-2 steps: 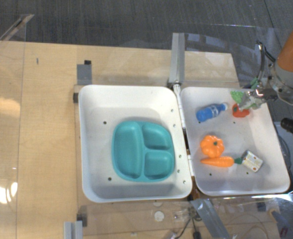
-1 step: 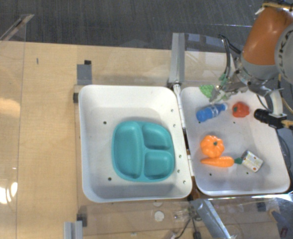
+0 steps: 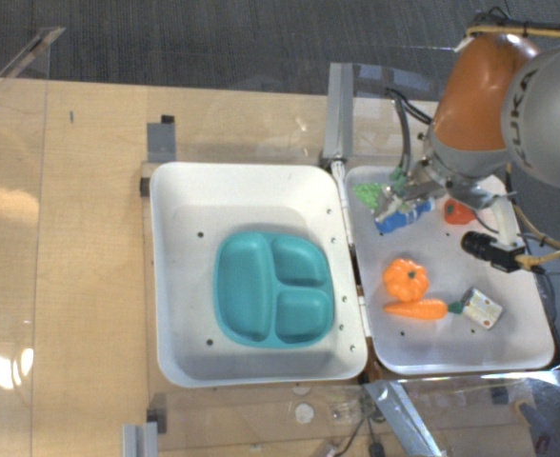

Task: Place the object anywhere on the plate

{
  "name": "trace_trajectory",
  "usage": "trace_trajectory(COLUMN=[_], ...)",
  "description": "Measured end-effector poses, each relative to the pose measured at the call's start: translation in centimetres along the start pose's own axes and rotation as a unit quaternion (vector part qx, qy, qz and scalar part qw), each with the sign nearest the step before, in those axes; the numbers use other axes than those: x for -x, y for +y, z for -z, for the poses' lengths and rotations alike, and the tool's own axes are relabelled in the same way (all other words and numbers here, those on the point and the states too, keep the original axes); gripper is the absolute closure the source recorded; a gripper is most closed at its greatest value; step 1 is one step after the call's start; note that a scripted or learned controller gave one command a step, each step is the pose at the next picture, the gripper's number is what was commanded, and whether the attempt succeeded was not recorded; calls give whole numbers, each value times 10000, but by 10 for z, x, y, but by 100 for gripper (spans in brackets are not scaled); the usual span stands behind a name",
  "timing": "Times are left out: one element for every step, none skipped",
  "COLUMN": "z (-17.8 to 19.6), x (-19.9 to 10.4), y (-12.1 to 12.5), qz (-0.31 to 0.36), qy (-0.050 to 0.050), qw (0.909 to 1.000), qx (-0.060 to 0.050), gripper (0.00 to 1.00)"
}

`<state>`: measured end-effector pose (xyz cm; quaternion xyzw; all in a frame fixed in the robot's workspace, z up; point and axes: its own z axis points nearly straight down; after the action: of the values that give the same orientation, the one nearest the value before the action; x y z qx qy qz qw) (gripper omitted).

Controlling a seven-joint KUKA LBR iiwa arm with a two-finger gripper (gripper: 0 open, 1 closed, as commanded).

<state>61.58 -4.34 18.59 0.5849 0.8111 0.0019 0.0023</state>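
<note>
Down at the far end of the right-hand shallow white bin [image 3: 432,346], the grey arm [image 3: 547,103] with its orange band [image 3: 478,93] reached in from the right. It brought the two-finger gripper [image 3: 409,195] low over a cluster of small things. Directly beneath the gripper, and seemingly touching it, lay a small blue block-shaped object [image 3: 401,217], tilted with its left end nearer the camera. Whether the gripper was open, closed or clamped on that block could not be told, as its tip was lost against the clutter. Just left of the gripper, by the bin's far left corner, sat a small green leafy-looking toy [image 3: 368,195]. To the gripper's right, partly under the wrist, was a small red rounded piece [image 3: 457,211].

Nearer the camera in the same bin, well apart from the gripper, stood a small orange toy pumpkin [image 3: 405,279]. An orange toy carrot [image 3: 416,309] lay on its side just in front of it. Beside the carrot's right end was a small white boxy item with a green end [image 3: 481,308].

The teal plastic plate [image 3: 251,284], rounded-square with three compartments, lay in the middle of the left-hand white bin [image 3: 175,255]. The walls where the two bins met stood between it and the blue block. Both bins rested side by side on the pale wooden bench [image 3: 70,255].
</note>
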Motion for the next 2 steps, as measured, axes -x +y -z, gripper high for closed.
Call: trace_trajectory(z=[22, -1], x=[-91, -148], y=[-23, -51], qz=[-54, -114], qy=[2, 7], qw=[10000, 9999], qx=[11, -8], gripper=[100, 100])
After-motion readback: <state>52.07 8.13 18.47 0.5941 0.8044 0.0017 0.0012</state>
